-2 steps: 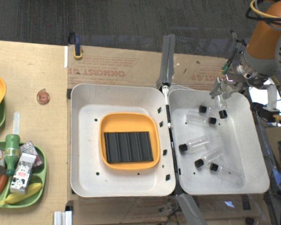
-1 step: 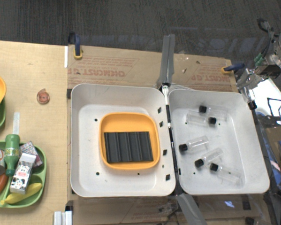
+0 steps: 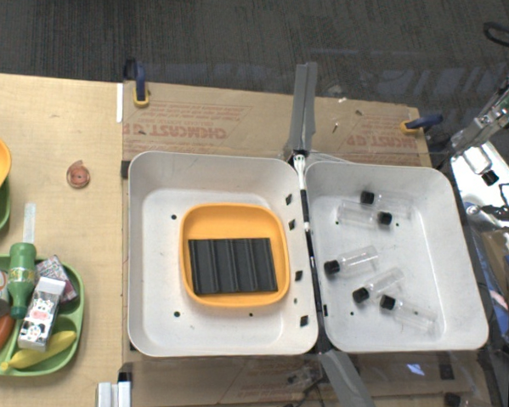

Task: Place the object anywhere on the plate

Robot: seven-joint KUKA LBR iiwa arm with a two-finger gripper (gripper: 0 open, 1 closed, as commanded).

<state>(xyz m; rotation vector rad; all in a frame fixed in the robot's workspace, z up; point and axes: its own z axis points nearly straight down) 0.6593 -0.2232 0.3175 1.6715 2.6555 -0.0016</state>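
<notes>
Vials (image 3: 354, 261), clear and black-capped, lie scattered in the bin (image 3: 440, 242) on the tool's side. They look light, stiff, slick and prone to roll, so I'd pinch one across its body. I cannot tell the tool's width. Beyond, the yellow plate (image 3: 237, 216) sits in the farther bin (image 3: 154, 261).

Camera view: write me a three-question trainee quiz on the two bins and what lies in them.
1. True or false: the yellow plate sits in the left bin.
2. What lies on the plate?
A. a clear vial
B. a dark ribbed slab
C. a green bottle
3. Fill in: the clear vials with black caps, such as this vial, lie in the ____ bin.

Key:
1. True; the plate rests near the middle of the left bin.
2. B; the dark ribbed slab covers much of the plate's floor.
3. Right; all the vials are scattered in the right bin, apart from the plate.
</notes>
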